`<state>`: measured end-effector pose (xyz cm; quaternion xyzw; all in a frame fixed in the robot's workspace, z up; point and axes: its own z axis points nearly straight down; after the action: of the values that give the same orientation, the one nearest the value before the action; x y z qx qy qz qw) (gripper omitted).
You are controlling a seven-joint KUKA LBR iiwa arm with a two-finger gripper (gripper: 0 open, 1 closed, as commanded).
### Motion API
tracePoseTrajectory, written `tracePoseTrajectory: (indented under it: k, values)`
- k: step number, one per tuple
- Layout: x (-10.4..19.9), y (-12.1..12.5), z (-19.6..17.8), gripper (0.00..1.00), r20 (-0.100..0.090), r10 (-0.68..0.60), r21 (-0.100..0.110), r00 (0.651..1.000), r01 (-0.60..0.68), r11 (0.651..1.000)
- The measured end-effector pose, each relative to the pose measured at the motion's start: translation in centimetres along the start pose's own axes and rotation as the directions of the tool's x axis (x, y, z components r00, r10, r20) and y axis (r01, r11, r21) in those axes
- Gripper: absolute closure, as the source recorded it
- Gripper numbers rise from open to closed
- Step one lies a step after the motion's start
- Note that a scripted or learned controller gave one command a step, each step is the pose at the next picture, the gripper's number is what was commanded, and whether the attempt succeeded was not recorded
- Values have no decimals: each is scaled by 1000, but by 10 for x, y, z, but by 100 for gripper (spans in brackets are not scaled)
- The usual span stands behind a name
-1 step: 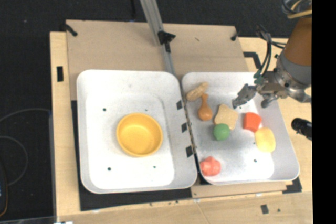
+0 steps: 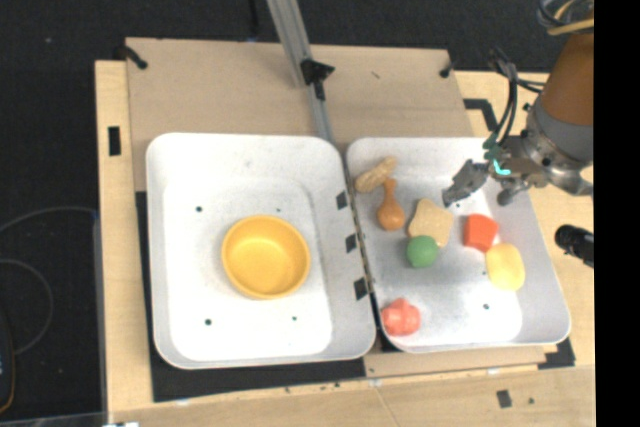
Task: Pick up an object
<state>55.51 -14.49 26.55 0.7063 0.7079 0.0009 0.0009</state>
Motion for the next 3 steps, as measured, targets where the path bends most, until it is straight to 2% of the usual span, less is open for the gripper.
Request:
tracePoseTrajectory:
  k: [2, 3]
  values:
    - [5, -5, 125, 0, 1, 3, 8, 1000, -3, 1000]
    - [4, -5, 166, 0, 2, 4, 3, 1000, -4, 1000]
